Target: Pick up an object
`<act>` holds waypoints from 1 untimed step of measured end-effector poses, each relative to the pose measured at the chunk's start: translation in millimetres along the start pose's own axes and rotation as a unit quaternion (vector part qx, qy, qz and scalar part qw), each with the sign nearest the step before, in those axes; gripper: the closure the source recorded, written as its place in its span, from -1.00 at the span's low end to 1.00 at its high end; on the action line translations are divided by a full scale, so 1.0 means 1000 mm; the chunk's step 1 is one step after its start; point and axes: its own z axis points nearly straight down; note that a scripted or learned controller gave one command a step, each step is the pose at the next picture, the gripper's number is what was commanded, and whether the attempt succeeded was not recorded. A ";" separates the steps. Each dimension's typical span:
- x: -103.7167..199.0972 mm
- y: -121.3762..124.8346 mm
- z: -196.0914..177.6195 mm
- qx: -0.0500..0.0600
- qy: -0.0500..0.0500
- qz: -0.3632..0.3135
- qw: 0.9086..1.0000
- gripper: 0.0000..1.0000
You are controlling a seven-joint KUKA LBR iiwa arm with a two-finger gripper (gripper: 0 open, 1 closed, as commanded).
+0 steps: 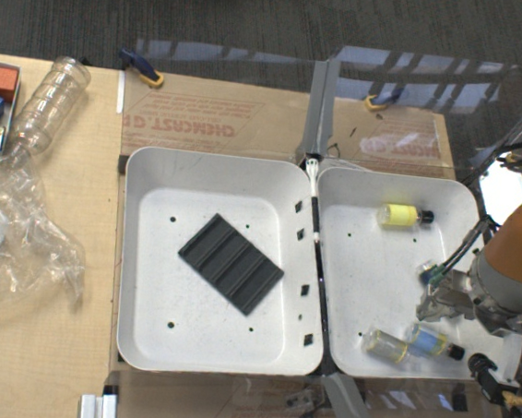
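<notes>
Gripper (432, 300) sits low at the right side of the right bin (348, 259), just above a clear bottle with a blue label (411, 344) lying near the bin's near wall; whether it is clenched or released cannot be told. Yellow bottle (401, 214) lies at the far side. Left bin (144, 265) contains a dark ribbed panel (230, 262).

Grey arm (514, 267) with orange band, low at right, claw (437, 296) pointing left.
</notes>
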 end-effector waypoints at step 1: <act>0.000 0.000 0.000 0.000 0.000 0.000 1.000 -1.00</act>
